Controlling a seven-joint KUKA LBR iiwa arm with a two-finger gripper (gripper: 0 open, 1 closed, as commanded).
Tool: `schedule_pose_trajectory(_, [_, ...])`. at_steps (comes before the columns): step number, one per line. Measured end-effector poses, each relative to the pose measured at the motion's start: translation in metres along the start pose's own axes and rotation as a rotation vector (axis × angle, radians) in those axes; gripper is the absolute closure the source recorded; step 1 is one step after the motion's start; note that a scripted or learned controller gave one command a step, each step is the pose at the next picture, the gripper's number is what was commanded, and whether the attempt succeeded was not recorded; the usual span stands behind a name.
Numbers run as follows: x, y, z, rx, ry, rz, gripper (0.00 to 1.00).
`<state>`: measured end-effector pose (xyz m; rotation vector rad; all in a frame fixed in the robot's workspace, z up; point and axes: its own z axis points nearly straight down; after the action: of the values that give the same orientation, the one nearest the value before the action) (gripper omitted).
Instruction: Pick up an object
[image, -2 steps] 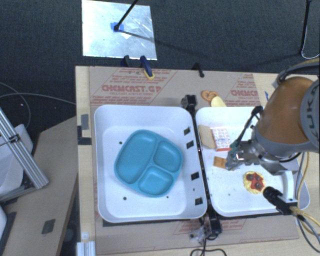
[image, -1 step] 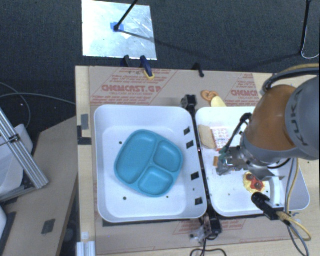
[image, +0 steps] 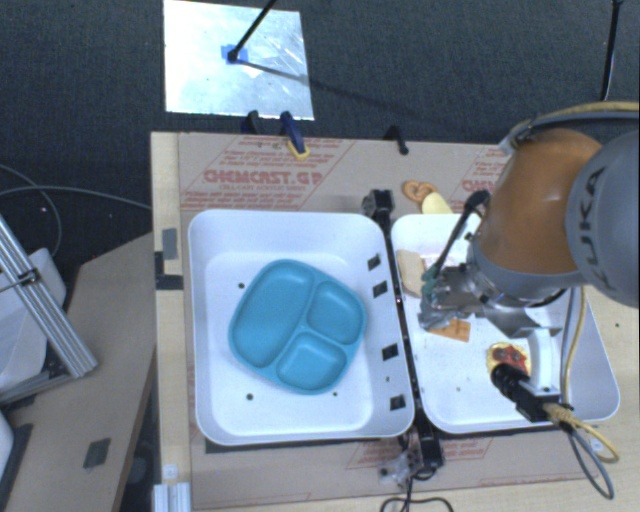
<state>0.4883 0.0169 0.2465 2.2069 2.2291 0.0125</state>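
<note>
Gripper (image: 440, 305) first: you'll find it low over the right bin (image: 470, 400), near that bin's left wall. From this angle you cannot tell whether it is spread or closed, and nothing can be seen held in it.

Your arm (image: 560, 210) comes in from the right and hangs over the far right part of that bin, hiding a good deal of its floor. The bench (image: 260, 175) is covered with printed cardboard, and the two bins sit on it side by side, walls touching. Beyond the bench a shiny sheet (image: 235, 55) lies on the dark floor.

The left bin (image: 215, 250) holds one thing, a blue plate (image: 297, 325) with three compartments, lying flat near the middle.

In the right bin you have three small things to pick from. A tan piece (image: 409, 268) lies against the left wall, just beyond the gripper. An orange piece (image: 456, 331) lies just beside the gripper on the near side; you cannot tell whether they touch. A red-and-yellow piece (image: 507, 355) lies further right, apart from the other two.

Outside the right bin, at its far edge, a yellow piece (image: 436, 204) and a brown piece (image: 416, 190) rest on the cardboard, close together.
</note>
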Motion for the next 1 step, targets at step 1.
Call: schedule_pose_trajectory(1, [0.1001,0.0005,-0.0654,0.000,0.003,-0.005,1.00])
